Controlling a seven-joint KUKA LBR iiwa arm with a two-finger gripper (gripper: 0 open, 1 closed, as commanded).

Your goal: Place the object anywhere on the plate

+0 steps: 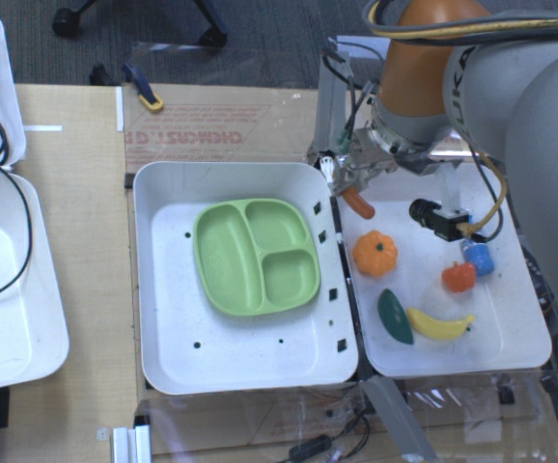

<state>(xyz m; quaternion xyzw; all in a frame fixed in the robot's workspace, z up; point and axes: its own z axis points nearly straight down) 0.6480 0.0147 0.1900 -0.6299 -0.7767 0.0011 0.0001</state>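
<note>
I am watching the grey two-finger gripper hovering over the small orange carrot-like piece in the right bin's corner, grip unreadable, well apart from the green divided plate awaiting it.

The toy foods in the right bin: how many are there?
5, perhaps more behind the arm: carrot at the gripper, pumpkin below it, tomato to the right, green vegetable and banana in front.
</note>
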